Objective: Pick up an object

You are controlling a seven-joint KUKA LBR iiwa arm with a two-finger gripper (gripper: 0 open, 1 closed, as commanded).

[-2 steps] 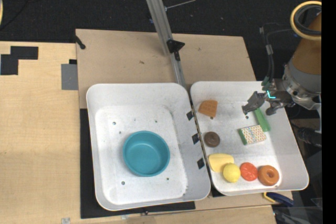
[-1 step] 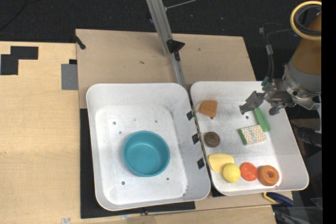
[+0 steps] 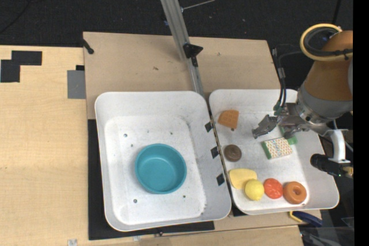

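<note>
Closest to my camera, along the front of the right bin (image 3: 323, 200), I see a row: a yellow block (image 3: 241, 176), a yellow ball (image 3: 254, 189), a red ball (image 3: 273, 188) and an orange ring (image 3: 296, 192). Behind them lie a brown round piece (image 3: 233, 152), an orange wedge (image 3: 229, 118) and a green patterned packet (image 3: 278, 148). The gripper (image 3: 268, 127) hangs just above that packet; I cannot tell its state. The left bin (image 3: 115, 118) holds a teal bowl (image 3: 161, 167).
</note>
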